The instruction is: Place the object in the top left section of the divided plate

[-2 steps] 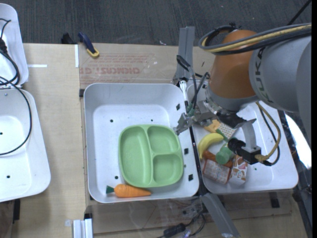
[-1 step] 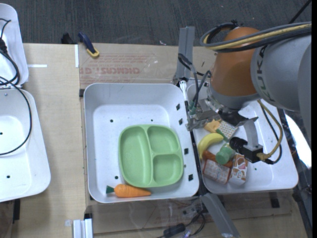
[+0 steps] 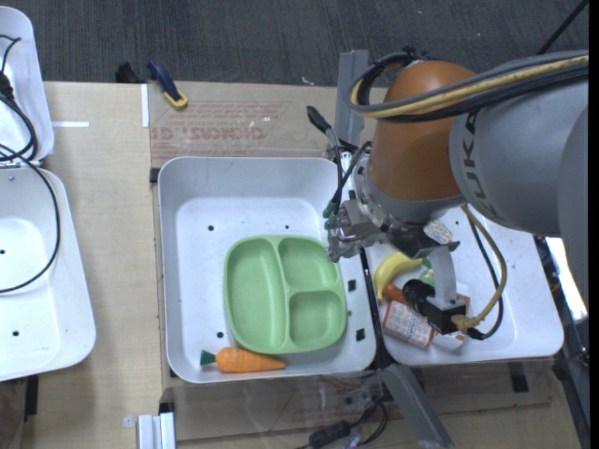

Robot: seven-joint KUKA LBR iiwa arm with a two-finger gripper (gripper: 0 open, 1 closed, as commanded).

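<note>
Sitting in the right bin: a banana and a red-and-white packet, packet just below the banana, both tucked under the arm's wrist. The bulk of the arm and its orange band cover most of that bin's back half. The left bin has the green divided plate toward its front right, with a carrot lying flat along the front wall, just beside the plate's lower-left rim. On the counter behind the bins: a cardboard sheet with red print and a small blue-and-yellow clamp. A black cable runs over white trays at far left.

The gripper is low at the wall between the two bins, right at the plate's upper-right rim. Can't tell whether it's apart or together, or whether it carries anything. The banana is just to its right, across the wall; the carrot is well apart from it, on the far side of the plate. The plate's upper-left part is across the plate from the gripper.
</note>
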